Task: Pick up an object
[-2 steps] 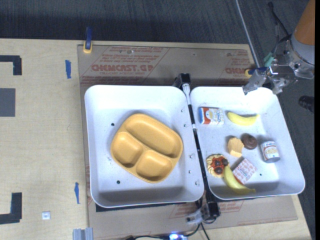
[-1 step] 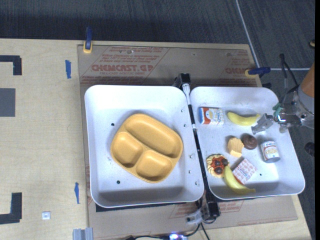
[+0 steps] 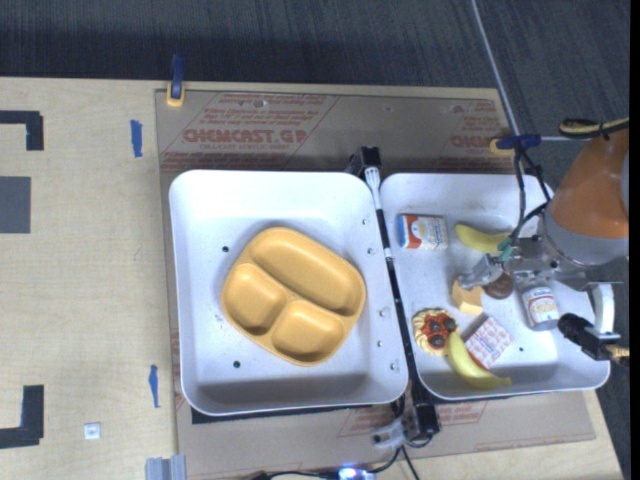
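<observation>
Down in the right bin (image 3: 590, 373), the gripper (image 3: 492, 271) hangs over the middle of the clutter, its metal tip just above a pale yellow block (image 3: 466, 294). Whether anything sits between its tips cannot be told from this angle, nor how far apart they stand. Just right of it stands a small jar (image 3: 541, 307) with a white label. A banana (image 3: 482, 237) lies just behind the gripper, and a small carton (image 3: 422, 232) with blue and orange print lies left of that, near the bin's back wall. Toward the front of the bin a red-patterned packet (image 3: 489, 341) leans against a second banana (image 3: 468, 360), and a round piece with red and dark spots (image 3: 434, 329) touches that banana's left end. The arm (image 3: 592, 200) comes in from the right, its orange band above the wrist. The left bin (image 3: 195, 208) holds a yellow tray (image 3: 291, 295) with three compartments, set at a tilt near its middle.
</observation>
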`<action>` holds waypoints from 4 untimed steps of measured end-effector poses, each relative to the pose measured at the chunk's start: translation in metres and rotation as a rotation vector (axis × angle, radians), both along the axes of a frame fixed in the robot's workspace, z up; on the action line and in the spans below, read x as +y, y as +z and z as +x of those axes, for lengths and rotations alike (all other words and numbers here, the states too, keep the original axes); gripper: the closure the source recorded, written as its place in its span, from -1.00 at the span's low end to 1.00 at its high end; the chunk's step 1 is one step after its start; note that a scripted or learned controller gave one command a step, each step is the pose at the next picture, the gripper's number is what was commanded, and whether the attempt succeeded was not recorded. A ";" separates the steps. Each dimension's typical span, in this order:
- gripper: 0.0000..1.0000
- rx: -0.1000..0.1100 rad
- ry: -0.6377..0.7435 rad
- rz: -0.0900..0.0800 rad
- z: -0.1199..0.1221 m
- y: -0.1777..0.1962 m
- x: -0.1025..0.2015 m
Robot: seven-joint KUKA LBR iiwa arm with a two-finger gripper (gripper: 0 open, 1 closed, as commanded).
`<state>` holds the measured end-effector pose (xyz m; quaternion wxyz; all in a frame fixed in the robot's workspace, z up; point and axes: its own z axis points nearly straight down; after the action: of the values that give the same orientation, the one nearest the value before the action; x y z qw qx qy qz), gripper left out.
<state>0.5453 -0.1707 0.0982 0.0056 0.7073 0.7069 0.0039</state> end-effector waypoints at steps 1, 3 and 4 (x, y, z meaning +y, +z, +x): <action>-1.00 -0.005 -0.001 -0.002 -0.055 -0.007 0.010; 1.00 -0.013 0.000 0.000 -0.055 0.004 0.064; -1.00 -0.012 0.000 0.001 -0.055 0.004 0.064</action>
<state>0.4899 -0.1070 0.1021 0.0099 0.7073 0.7068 0.0085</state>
